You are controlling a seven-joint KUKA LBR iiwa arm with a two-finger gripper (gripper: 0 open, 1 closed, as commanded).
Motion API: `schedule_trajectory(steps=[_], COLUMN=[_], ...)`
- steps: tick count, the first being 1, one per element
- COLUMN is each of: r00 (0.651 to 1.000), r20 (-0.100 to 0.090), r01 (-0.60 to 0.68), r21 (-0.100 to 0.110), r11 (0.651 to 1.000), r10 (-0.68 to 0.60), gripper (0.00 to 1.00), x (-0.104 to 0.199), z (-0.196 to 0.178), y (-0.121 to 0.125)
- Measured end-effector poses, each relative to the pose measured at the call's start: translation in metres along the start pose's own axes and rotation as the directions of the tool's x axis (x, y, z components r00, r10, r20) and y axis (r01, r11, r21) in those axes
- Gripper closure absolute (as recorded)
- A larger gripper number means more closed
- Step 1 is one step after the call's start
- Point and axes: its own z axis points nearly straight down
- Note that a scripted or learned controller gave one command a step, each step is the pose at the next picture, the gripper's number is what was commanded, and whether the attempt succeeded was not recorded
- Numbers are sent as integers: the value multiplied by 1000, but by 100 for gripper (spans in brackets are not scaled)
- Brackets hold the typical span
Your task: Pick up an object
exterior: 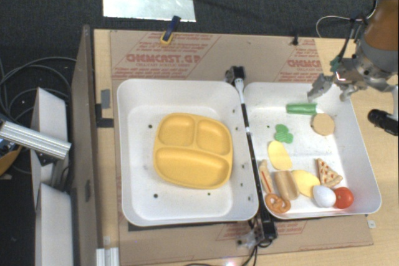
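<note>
Poised above the far right corner of the right bin [358, 134], the gripper [332, 89] has its 2 fingers spread wide with nothing between them. Just beneath and slightly nearer me lie a green stick [302, 109] and a round tan cookie [323, 124], close together on the bin floor. I judge the stick a light, stiff plastic toy, likely a bit slippery, so I would pinch it across its narrow middle.
</note>
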Motion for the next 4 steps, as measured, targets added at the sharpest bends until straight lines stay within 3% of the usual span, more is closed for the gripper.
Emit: schedule_trajectory(steps=[1, 2, 3, 4], r00=[1000, 1000, 1000, 1000], r20=[-4, -2, -2, -2], r01=[8, -2, -3, -4], r21=[3, 8, 6, 5], r11=[1000, 1000, 1000, 1000], r10=[-8, 2, 3, 4], gripper=[0, 0, 0, 0], x=[78, 78, 78, 83], z=[64, 129, 142, 141], y=[20, -25, -57, -110])
